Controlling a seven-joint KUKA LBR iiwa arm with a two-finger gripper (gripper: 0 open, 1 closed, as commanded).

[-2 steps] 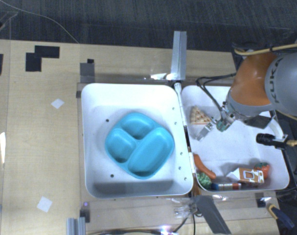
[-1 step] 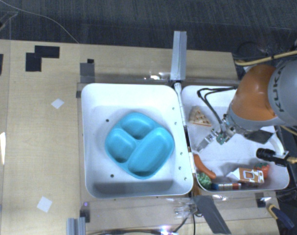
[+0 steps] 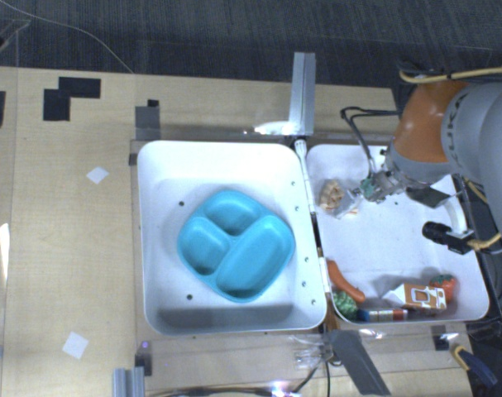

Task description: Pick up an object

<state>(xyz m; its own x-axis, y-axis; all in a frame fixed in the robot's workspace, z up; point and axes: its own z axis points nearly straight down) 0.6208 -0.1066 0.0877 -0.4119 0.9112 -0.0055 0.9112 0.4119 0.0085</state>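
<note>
along the right bin's near edge lie an orange carrot-like piece, a pen and a small orange carton. beside it, the left bin holds a blue divided plate. farther back, the gripper hangs just beside a clear bag of snacks; its jaw state cannot be told.

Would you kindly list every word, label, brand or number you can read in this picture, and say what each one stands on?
None can be read.
The orange carton in the right bin carries print, but it is too small and blurred to read.
The blue divided plate in the left bin bears no text.
</note>
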